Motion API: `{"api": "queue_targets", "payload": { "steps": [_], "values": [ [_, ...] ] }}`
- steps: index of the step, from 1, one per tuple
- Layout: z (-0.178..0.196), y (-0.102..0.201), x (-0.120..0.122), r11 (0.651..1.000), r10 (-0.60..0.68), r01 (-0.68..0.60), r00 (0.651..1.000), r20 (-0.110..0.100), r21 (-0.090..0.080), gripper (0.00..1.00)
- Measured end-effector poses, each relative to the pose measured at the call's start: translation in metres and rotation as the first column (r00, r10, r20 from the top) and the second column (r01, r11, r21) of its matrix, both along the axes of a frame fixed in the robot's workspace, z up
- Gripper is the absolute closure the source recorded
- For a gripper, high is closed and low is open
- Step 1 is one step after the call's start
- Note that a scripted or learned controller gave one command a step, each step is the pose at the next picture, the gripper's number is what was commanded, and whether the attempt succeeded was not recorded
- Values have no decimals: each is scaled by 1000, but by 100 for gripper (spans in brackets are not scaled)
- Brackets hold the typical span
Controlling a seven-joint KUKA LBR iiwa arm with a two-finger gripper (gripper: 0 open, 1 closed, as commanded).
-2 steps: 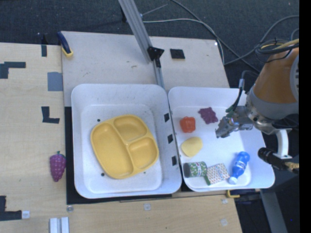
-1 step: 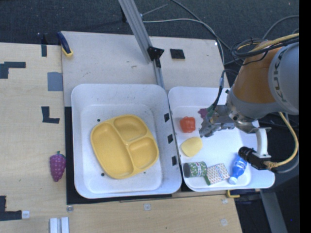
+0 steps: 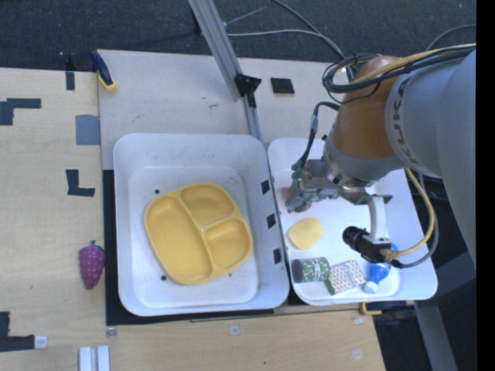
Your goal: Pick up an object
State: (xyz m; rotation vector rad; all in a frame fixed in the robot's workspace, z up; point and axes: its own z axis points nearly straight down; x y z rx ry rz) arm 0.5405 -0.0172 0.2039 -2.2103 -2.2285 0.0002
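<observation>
In the camera view, your gripper (image 3: 298,197) is hanging low over the right bin (image 3: 414,284) near its left wall, and I cannot tell how its pincer is standing. The nearest candidate, a pale yellow rounded piece (image 3: 305,233), is lying just at the gripper's 6 o'clock. I am judging that piece to be light, smooth and likely a bit slippery, so you are best pinching it across its short width, since its long axis is running roughly from 8 to 2 o'clock with no clear front end.
</observation>
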Motion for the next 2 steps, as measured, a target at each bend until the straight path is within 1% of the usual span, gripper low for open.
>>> {"api": "queue_targets", "payload": {
  "steps": [1,2],
  "values": [
    [2,44,14,1000,-2,2,1000,1,-1,100],
    [0,94,21,1000,-1,1,1000,0,-1,100]
  ]
}}
